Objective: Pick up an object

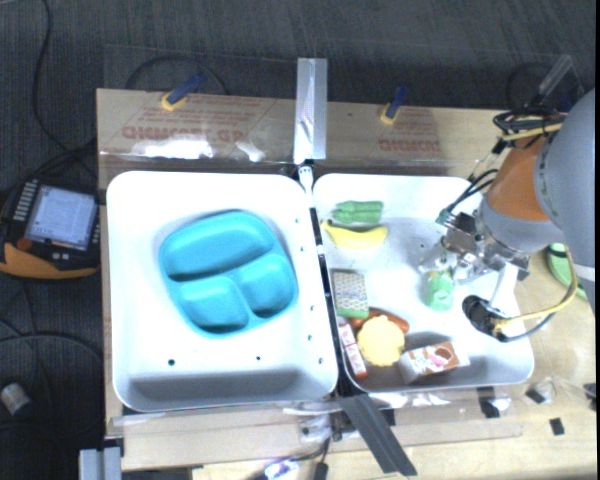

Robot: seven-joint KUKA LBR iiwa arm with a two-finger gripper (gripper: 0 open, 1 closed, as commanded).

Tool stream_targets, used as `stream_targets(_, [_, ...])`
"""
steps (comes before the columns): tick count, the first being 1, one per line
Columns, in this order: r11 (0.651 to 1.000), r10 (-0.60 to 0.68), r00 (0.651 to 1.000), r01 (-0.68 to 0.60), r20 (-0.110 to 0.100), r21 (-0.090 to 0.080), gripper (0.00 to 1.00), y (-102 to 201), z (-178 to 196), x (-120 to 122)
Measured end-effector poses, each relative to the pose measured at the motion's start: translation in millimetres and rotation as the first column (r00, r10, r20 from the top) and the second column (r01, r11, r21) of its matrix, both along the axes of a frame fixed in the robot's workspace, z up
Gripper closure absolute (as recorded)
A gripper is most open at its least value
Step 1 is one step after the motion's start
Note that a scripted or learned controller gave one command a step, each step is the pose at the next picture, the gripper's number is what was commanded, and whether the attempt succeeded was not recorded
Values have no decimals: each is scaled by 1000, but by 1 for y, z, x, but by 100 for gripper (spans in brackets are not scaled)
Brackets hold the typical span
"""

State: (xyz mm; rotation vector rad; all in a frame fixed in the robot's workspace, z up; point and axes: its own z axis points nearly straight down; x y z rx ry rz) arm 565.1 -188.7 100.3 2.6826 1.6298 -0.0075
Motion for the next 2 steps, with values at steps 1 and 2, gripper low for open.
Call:
stream_targets(1, [1000,32,999,-32,15,-2,100,41,-9,47])
stream_targets(2, [999,-54,999,54,-3,3,100,83,68,7])
